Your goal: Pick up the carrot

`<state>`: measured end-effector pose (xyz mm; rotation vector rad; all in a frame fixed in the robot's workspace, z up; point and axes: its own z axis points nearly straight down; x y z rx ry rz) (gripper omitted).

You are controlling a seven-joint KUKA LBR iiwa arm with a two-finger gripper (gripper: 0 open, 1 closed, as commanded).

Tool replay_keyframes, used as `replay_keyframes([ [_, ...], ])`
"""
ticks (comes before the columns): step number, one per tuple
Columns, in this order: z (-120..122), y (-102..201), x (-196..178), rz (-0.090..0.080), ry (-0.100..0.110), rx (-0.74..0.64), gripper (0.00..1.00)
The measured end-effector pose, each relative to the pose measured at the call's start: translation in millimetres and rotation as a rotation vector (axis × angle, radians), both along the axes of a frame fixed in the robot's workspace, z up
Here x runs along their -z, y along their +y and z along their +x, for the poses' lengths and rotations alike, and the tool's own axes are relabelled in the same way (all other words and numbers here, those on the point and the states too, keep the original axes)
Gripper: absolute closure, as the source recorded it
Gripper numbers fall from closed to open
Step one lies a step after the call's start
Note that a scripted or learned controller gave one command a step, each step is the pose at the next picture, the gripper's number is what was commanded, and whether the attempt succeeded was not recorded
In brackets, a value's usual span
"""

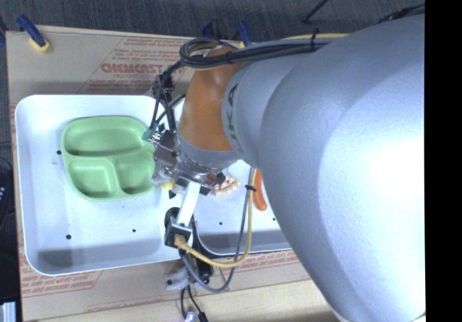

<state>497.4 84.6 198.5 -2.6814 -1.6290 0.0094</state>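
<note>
Camera view: green tray left, arm over carrot.

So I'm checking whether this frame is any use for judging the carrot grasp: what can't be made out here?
- Small orange carrot: a sliver shows in the camera view; the big grey arm covers the rest.
- Two-finger gripper: its state cannot be told, masked by the wrist and cables.
- Right-hand shallow white bin: mostly under the arm.
- Pale object beside the carrot: too small and covered to identify.
- Green divided plastic tray: right edge hidden by the wrist.
</note>
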Motion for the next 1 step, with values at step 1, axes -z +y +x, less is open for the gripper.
replay_keyframes([
  [1,-21.7,95.5,-99.2,0.000,-0.002,0.253,1.00],
])
